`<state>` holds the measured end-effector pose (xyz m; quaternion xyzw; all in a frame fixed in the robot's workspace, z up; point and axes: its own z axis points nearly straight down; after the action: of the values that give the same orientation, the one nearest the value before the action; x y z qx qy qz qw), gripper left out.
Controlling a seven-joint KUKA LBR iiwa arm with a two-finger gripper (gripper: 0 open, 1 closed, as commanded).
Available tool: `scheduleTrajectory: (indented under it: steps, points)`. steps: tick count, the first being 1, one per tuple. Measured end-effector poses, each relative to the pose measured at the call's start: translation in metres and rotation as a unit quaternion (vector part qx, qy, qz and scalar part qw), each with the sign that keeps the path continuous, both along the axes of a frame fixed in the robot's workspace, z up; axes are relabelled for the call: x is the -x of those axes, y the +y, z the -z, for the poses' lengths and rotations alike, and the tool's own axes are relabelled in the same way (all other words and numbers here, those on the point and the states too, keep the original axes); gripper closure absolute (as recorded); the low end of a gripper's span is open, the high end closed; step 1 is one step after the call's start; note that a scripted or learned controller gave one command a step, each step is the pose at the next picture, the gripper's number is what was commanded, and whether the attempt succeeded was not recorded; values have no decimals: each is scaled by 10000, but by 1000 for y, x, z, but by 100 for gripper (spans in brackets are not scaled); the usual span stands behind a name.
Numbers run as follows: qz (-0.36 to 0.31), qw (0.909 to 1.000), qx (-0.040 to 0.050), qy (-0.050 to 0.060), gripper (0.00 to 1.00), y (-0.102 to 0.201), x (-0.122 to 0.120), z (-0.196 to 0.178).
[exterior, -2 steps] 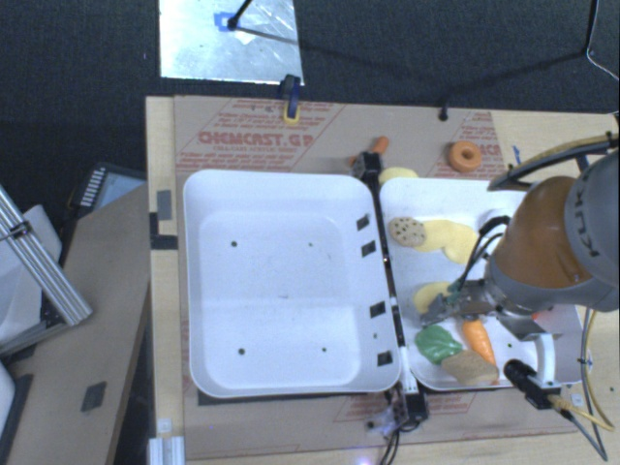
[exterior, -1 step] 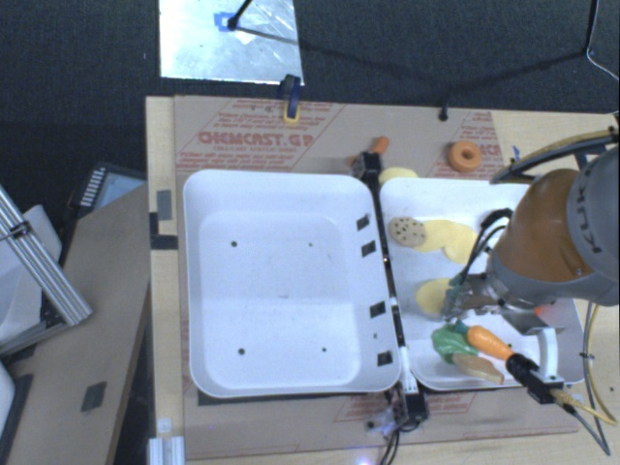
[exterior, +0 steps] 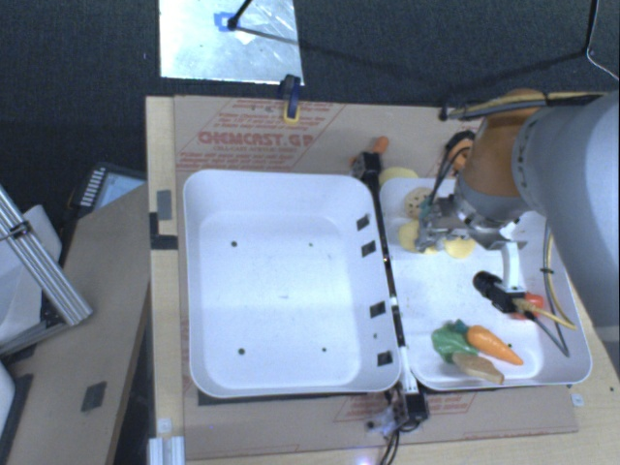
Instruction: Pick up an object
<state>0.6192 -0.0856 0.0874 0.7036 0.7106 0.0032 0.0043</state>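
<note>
Reaching into the right bin (exterior: 572, 361) for a pick.
Gripper (exterior: 433, 238) low at the bin's upper left, among yellow pieces (exterior: 459, 249); grip state impossible to tell. Toy carrot (exterior: 494, 344) lying well below-right, long axis slanting toward the bin's lower right corner.
</note>
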Motion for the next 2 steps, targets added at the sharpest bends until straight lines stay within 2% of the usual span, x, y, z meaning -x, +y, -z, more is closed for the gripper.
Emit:
scheduleTrajectory:
  steps: [1, 2]
  points:
    - [-17, 10000, -21, -35, 100, 73, -50, -105]
    - [-5, 10000, -24, -18, 100, 127, -51, -203]
